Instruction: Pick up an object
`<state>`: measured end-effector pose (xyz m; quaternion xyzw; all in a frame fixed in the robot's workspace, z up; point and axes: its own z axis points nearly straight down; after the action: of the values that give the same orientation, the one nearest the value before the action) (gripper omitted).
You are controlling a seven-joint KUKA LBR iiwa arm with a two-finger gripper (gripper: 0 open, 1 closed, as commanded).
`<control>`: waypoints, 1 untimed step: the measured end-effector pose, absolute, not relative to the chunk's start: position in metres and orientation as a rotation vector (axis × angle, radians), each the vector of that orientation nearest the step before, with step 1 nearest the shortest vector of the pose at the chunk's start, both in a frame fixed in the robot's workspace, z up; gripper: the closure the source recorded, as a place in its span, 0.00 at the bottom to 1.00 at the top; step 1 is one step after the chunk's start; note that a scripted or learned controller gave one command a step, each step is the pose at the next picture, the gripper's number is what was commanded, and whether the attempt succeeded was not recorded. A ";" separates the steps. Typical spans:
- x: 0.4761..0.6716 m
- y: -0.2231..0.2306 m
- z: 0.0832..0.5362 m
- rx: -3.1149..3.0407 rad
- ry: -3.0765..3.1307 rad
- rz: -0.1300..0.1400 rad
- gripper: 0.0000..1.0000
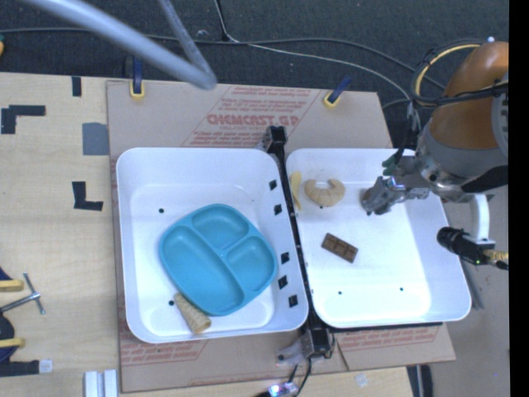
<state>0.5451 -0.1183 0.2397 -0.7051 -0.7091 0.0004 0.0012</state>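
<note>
In the right bin (430, 296) a tan croissant (325, 192) lies near the far left corner, with a thin yellow piece (295, 192) beside it by the divider. A brown chocolate bar (339, 247) lies near the bin's middle. My gripper (376, 199) hangs over the right bin's far side, to the right of the croissant and above-right of the chocolate bar. Nothing shows between its fingers. The left bin (132, 180) holds a blue divided plate (217, 258) and a tan ice-cream cone (192, 313) at its near edge.
The two bins meet at a black-clipped divider (287, 222). The bins rest on a cardboard sheet (248, 114) over a wooden bench. A grey metal bar (107, 27) crosses the top left. The arm (467, 114) enters from the right.
</note>
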 end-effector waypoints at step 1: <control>0.545 -0.061 0.243 -2.212 -2.228 0.000 1.00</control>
<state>0.5452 -0.0607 0.2426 -0.7047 -0.7095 0.0001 0.0010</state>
